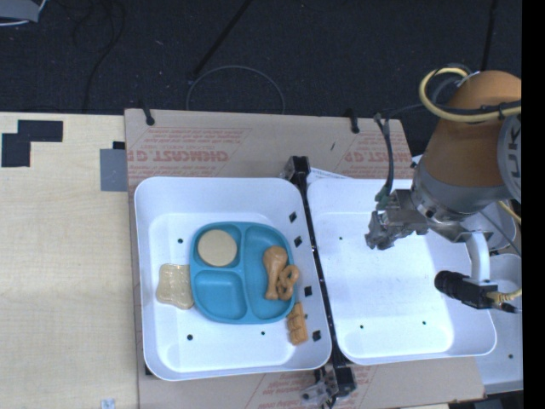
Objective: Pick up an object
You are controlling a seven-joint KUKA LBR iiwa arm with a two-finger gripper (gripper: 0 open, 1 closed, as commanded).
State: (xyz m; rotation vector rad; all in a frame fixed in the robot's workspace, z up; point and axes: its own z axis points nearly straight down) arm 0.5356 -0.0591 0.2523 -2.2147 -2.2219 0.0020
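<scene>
Pincer position: above the right bin, over its upper-left part, close to the divider between the two bins. Whether it is wide or narrow cannot be told from the camera view; nothing is visible in its grip.

Key relation: every candidate object lies on the far side of the divider from the pincer, in the left bin. The coming move therefore likely requires a traverse across the divider before any descent.

Nearest candidates to the divider:
- Tan bone-shaped piece, in the right-hand compartment of the blue tray. Its long axis runs roughly parallel to the divider. A small pretzel-like piece touches it.
- Small brown piece, on the bin floor just beside the tray's lower corner, nearest the divider.

Farther from the divider:
- Round pale biscuit, flat in the tray's upper-left compartment.
- Pale toast-like slab, on the bin floor, touching the tray's far edge.
</scene>
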